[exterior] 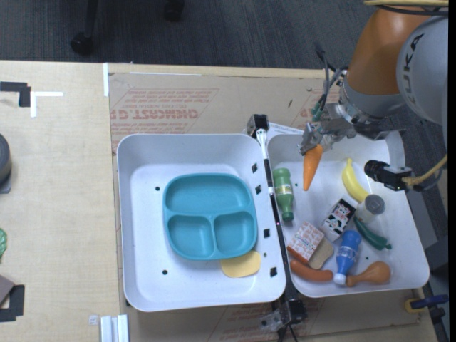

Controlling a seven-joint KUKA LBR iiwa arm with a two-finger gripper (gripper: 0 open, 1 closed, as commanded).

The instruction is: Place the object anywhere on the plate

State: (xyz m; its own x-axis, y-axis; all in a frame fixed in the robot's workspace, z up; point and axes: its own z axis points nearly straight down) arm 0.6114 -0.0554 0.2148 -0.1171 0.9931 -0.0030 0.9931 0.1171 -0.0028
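over right bin [399, 276]: gripper [311, 147] clamped on carrot [311, 168], long axis vertical, tip down.

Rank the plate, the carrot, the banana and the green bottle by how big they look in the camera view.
1. plate, clearly largest
2. green bottle and carrot, too alike to order; the carrot hangs at the gripper, maybe nearer the camera
3. banana, slightly smaller
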